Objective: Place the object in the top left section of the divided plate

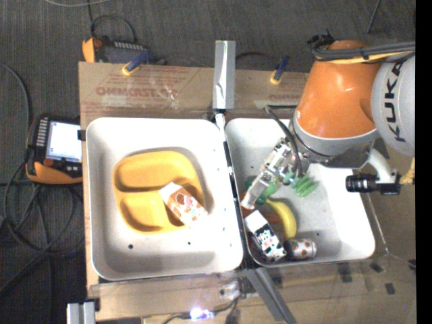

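Yellow divided plate [145,174] sits in the left bin [101,248], a small printed carton [183,204] lying on its lower right edge, not its top left section. Right of the plate, our claw [260,187] hangs over the banana [283,216]; we cannot tell its state.

Plate [145,171]: yellow plastic, smooth, slight gloss. Bins [101,248]: white plastic, smooth, semi-matt. Carton [183,204] on plate: printed paper, satin. Banana [286,217]: smooth, plastic look. Can [302,249]: metal, shiny, printed label. Green piece [302,185]: probably plastic; view too coarse. Arm shell [337,100]: orange, glossy, smooth. Board [148,93] behind bins: brown cardboard, matt. Floor [40,39]: dark carpet, rough weave.
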Available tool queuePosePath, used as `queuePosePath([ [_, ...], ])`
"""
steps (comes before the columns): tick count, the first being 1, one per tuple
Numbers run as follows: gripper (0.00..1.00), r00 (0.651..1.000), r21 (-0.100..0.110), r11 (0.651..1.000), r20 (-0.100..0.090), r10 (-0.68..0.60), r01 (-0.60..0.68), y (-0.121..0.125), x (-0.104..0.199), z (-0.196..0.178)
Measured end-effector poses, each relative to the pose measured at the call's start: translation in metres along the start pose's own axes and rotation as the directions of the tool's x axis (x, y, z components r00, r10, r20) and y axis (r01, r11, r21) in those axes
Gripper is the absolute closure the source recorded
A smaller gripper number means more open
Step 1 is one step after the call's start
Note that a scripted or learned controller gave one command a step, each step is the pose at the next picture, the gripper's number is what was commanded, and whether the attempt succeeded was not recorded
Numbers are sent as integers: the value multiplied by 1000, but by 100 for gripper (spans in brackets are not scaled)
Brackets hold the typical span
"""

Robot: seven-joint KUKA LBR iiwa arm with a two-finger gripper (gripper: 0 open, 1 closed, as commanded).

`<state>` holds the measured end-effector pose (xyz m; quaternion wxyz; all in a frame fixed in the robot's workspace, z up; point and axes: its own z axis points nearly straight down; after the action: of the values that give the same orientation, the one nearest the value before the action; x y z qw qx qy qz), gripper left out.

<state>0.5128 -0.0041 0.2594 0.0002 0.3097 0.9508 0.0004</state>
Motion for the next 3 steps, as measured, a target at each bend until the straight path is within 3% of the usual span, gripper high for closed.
queuePosePath([
  [1,0,999,1,999,1,-34,34,-31,-4,32],
  [3,0,999,1,999,0,-35,35,-30,-3,32],
])
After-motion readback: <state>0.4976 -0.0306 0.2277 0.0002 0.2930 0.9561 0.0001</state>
